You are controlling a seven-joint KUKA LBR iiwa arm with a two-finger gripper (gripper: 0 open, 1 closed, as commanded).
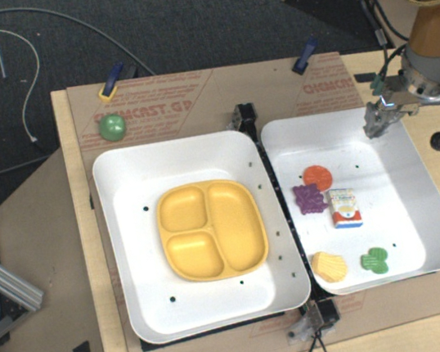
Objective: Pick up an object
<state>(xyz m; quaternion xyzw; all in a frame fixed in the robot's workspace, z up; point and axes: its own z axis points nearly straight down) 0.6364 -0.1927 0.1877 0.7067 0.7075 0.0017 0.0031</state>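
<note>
A cardboard-covered bench (190, 93) on dark carpet carries two shallow white bins side by side, held down by blue clamps at the back edge. Nearest the camera, along the front of the right bin (423, 205), lie a pale yellow ridged piece (329, 266) and, just beside it, a small green toy (374, 261). A little further back sit a small white, blue and red carton (344, 208), a purple toy (309, 198) close to its left, and an orange-red round piece (317, 176) behind both. The left bin (121, 178) holds a yellow divided plate (212, 229) with three compartments. Beyond it, a green ball (113, 127) rests on the cardboard outside the bins. At the far right corner of the right bin hangs the gripper (376, 125), well apart from every object; whether its fingers are spread or pressed together cannot be told at this size, and nothing shows between them. By this evidence the pick has not begun: no object is lifted, so choosing one, descending, closing and raising all remain.
</note>
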